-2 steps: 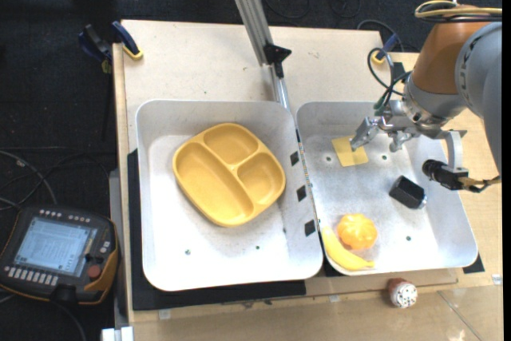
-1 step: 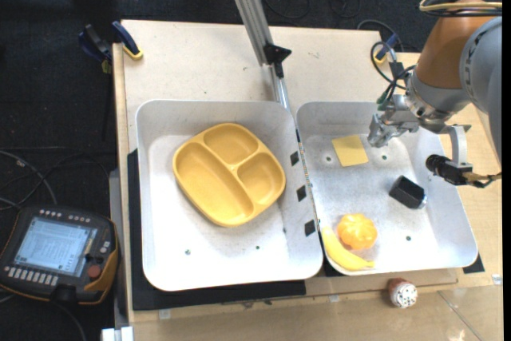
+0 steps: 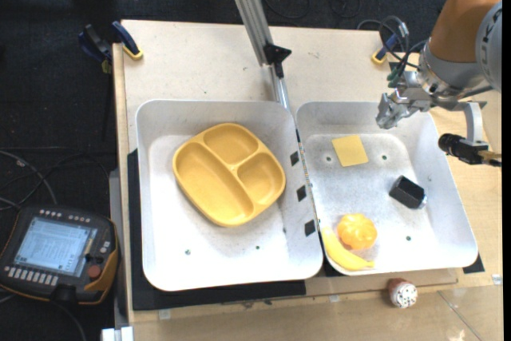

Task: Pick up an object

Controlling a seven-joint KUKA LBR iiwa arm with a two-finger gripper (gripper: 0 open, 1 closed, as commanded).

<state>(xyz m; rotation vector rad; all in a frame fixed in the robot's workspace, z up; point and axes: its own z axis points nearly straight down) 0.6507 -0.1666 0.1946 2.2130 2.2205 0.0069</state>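
In the right bin (image 3: 447, 227) lie a flat yellow square (image 3: 350, 150) at the back, a small black block (image 3: 406, 192) toward the right, and an orange ball (image 3: 357, 231) resting against a banana (image 3: 345, 255) at the front left corner. My gripper (image 3: 389, 114) hangs over the bin's back right edge, to the right of and behind the yellow square. Nothing shows between its fingers.
The left bin (image 3: 160, 251) holds a yellow divided plate (image 3: 229, 172). A metal pole (image 3: 249, 4) slants down to the gap between the bins. A small white die-like object (image 3: 402, 294) lies on the bench in front of the right bin. A teach pendant (image 3: 52, 251) sits at the lower left.
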